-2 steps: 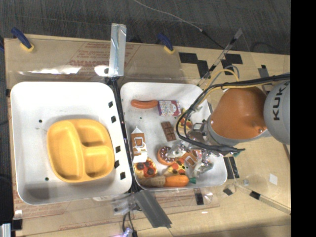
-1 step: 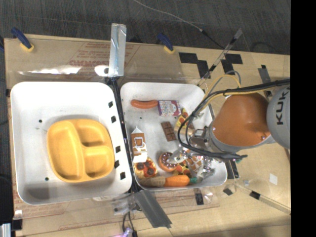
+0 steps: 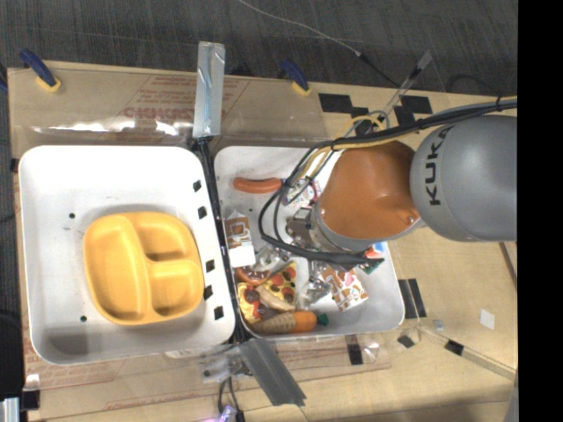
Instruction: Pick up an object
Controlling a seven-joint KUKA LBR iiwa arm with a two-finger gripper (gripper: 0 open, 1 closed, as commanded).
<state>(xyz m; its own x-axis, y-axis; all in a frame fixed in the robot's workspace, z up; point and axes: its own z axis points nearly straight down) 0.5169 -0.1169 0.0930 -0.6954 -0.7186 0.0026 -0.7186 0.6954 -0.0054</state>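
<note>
Arm (image 3: 457,178) is in from the right, wrist w/ the orange band (image 3: 368,192) parked low over the right bin (image 3: 264,158). Gripper (image 3: 303,258) sits under that wrist, down among the clutter near the bin's middle. Can't tell its state: the wrist and cable loops cover it, so no call on whether anything's grabbed.

Candidates to pick, all in the right bin: hot dog (image 3: 257,184) near the far wall, lying flat and apart from the rest; carrot (image 3: 288,323) along the near wall; pizza slice (image 3: 271,290) just above the carrot, touching or overlapping it; small printed packet (image 3: 237,233) by the left wall; another printed packet (image 3: 345,287) toward the right. Left bin (image 3: 53,174) has just the yellow divided tray (image 3: 141,266), well apart from the action.

My read: step in hand is the descent/grasp in the middle pile. To do it well, commit to one item, not the seam between two. Pile under the tool is crowded, so a close there risks pinching flat packet edges and slipping off. Carrot or hot dog look like better bets: rounded, thicker, jaws across the short axis, centred. Lift straight up, slow, and check for something actually between the jaws before calling it picked.
</note>
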